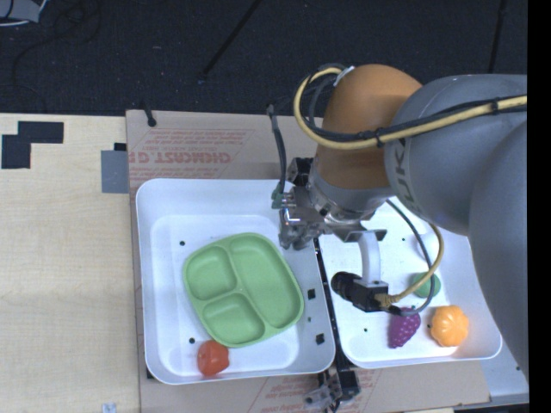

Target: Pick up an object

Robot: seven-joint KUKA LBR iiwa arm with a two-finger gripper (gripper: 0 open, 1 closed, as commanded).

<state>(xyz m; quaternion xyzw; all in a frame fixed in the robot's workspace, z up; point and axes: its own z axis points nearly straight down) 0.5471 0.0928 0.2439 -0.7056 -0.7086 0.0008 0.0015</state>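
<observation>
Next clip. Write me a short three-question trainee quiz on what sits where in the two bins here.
1. True or false: the green divided plate lies in the left bin.
2. Which toy lies in the left bin near its front edge? A. orange fruit B. red fruit C. purple grapes
3. Fill in: in the right bin, the purple grapes lie just to the ____ of the orange fruit.

Key: 1 true; 2 B, the red fruit; 3 left.

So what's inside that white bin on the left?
The left bin holds a green divided plate and a small red-orange toy fruit near its front edge. The robot's arm covers the bin's back right corner, so anything there is hidden.
</observation>
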